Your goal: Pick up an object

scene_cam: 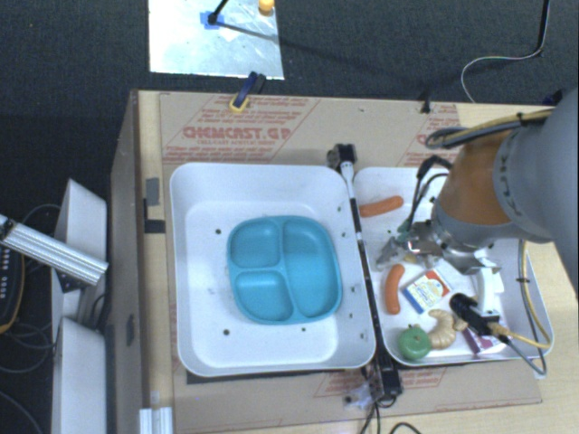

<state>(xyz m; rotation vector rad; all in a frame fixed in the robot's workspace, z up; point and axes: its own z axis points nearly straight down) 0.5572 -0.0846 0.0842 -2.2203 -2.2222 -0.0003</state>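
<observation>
My gripper (395, 250) hangs low over the right bin (371, 181), near its left wall. One orange sausage (380, 207) lies behind it at the bin's far end. A second orange sausage (393, 288) lies just in front of it. To the right of that one sits a small white, red and blue box (425, 289). A green round fruit (414, 344) and a beige curved piece (441, 327) rest at the bin's near edge. Nothing shows as held.
The left bin (199, 197) holds a blue divided plate (282, 268). A purple item (477, 341) lies at the right bin's near right corner. The grey arm with its orange band (479, 188) covers the right bin's far right part.
</observation>
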